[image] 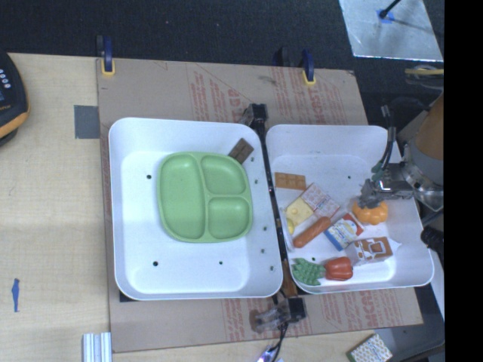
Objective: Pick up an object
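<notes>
The right bin [332, 138] holds several toy foods. Among them are an orange fruit [372, 214], a red sausage [311, 232], a yellow cheese wedge [299, 211], a brown cracker [290, 180], a blue and white carton [343, 231], a brown carton [375, 249], a red pepper [339, 268] and a green vegetable [306, 271]. My gripper [373, 191] reaches in from the right and hangs low over the right side of this bin. It sits just above the orange fruit, close to or touching its top.
The left bin [136, 270] holds a green divided plate [204, 196], with a small brown block [241, 151] at the plate's upper right. Clamps stand at the divider between the bins. A dark device [9, 96] lies at the bench's far left edge.
</notes>
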Tool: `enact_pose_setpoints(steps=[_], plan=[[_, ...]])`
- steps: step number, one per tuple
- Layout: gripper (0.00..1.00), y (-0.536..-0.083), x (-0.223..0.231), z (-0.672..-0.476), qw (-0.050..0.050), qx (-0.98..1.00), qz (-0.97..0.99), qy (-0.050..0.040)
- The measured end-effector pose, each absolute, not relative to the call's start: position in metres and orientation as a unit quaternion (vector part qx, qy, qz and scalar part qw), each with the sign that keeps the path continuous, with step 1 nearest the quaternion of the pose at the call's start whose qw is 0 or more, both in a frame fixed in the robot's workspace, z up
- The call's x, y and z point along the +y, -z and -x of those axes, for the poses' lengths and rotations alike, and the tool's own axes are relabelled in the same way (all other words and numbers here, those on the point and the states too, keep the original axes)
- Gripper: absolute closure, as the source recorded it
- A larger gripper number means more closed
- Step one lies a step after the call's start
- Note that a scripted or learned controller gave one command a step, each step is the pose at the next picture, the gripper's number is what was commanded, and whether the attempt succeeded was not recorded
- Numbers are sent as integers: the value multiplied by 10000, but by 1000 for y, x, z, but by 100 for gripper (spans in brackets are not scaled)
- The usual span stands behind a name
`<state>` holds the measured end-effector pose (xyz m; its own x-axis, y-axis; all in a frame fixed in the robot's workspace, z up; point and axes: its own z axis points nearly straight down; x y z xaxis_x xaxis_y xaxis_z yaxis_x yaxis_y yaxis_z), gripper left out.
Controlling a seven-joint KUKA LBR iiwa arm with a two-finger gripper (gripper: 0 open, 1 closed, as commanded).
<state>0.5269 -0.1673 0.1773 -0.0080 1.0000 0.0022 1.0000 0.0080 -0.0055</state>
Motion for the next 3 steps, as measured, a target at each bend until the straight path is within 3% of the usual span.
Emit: enact_pose_setpoints(steps=[1, 2, 3], plan=[[100, -185, -145, -495, 30, -7088, 7054, -18], [0, -184, -146, -497, 16, -7086, 7056, -13], [0, -86, -133, -473, 55, -7092, 7050, -29]])
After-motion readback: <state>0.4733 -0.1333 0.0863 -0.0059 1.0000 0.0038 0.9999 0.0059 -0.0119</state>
